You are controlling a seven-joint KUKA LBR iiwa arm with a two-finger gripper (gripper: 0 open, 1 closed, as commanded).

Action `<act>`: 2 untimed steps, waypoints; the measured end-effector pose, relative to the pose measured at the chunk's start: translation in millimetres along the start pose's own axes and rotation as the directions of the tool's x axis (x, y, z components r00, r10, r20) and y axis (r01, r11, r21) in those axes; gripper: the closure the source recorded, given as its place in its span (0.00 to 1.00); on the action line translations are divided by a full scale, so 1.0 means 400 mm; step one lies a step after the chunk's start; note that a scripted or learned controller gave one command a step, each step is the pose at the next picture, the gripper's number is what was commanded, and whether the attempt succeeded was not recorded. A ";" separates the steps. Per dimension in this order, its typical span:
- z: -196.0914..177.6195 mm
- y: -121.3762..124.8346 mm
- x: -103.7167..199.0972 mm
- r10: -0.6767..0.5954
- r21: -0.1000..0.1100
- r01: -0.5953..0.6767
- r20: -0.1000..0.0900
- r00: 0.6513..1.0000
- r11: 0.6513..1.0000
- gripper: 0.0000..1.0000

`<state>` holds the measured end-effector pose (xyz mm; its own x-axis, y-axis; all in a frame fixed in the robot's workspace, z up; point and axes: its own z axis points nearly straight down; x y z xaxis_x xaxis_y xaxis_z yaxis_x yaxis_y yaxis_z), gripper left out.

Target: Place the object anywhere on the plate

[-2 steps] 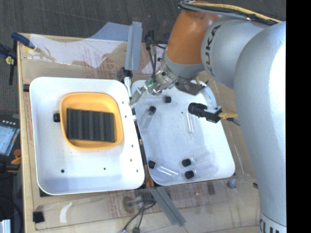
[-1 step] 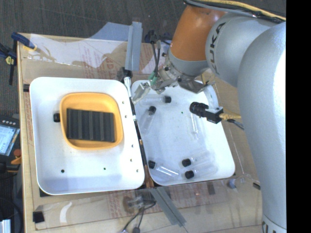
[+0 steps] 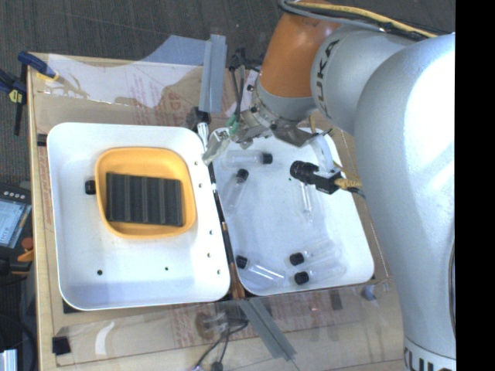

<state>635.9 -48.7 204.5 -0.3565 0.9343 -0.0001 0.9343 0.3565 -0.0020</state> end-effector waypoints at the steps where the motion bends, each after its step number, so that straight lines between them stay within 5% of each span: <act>1: -0.065 -0.009 0.065 0.095 -0.002 -0.095 0.001 0.995 0.995 0.00; 2: -0.058 -0.026 0.116 0.099 0.003 -0.099 -0.001 0.995 0.995 0.00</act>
<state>609.6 -9.2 227.8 -0.2626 0.9649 0.0011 0.9649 0.2626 -0.0050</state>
